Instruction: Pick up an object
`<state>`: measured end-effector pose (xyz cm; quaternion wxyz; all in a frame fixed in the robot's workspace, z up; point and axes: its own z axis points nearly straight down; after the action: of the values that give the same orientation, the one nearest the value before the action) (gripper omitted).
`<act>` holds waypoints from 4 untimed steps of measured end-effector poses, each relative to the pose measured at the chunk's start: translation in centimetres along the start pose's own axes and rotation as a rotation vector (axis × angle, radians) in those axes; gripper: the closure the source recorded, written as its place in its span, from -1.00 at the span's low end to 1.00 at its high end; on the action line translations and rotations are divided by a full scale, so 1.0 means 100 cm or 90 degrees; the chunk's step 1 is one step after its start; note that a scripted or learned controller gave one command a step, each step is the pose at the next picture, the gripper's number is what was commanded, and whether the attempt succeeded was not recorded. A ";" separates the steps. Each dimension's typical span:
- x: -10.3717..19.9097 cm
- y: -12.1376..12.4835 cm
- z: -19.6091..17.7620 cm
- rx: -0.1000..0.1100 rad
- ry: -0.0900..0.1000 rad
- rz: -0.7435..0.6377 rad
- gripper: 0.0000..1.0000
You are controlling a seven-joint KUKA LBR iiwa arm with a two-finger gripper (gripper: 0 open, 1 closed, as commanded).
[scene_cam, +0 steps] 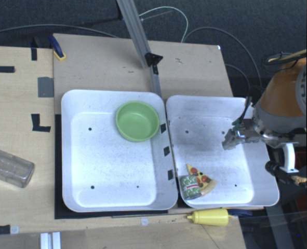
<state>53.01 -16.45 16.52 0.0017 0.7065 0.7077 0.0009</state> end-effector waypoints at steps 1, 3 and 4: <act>0.010 -0.002 -0.049 0.000 0.000 -0.001 1.00; 0.064 0.006 -0.051 0.003 0.002 -0.003 1.00; 0.113 0.016 -0.044 0.004 0.002 -0.003 1.00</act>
<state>54.53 -5.18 20.94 -0.0016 0.7048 0.7094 -0.0006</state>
